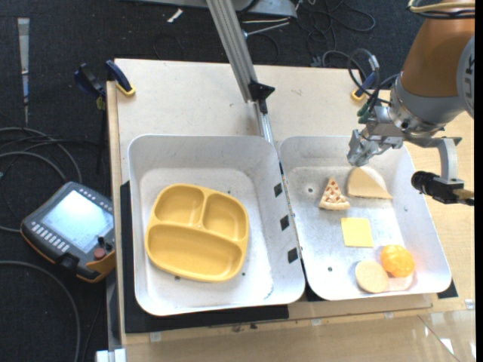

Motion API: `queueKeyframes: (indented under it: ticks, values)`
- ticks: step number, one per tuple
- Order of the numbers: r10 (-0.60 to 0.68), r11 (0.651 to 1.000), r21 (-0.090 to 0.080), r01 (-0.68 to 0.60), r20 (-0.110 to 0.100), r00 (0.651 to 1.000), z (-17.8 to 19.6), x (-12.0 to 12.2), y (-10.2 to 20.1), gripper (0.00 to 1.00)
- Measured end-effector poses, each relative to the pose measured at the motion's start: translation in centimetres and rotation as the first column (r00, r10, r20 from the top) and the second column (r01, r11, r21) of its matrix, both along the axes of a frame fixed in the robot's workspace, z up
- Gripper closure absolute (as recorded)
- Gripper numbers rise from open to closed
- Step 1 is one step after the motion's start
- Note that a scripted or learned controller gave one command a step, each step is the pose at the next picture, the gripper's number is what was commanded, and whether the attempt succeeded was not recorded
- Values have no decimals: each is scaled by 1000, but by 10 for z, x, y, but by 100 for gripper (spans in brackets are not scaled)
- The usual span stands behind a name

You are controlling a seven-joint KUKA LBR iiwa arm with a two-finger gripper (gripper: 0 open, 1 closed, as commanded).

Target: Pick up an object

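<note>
Gripper (pixel 361 154) poised over right bin (pixel 423 225), just above tan wedge (pixel 367 184) at bin's far end; whether open or closed, impossible to tell. Pizza slice (pixel 333 194) beside wedge.

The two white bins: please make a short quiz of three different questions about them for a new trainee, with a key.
1. True or false: the yellow divided plate lies in the left bin of the camera view.
2. Which item is nearest to the gripper? A) the yellow square slice B) the beige wedge C) the orange ball
3. Fill in: the small triangular pizza slice lies in the ____ bin.

Key: 1 true; 2 B; 3 right.
</note>
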State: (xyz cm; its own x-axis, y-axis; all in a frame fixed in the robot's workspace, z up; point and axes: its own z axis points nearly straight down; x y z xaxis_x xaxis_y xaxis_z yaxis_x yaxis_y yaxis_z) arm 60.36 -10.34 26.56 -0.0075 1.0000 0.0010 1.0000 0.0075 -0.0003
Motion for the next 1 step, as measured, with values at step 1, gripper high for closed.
queueKeyframes:
  ticks: [1]
  values:
    - [0, 1000, 0, 0, 0, 1000, 3, -5, 48, 100]
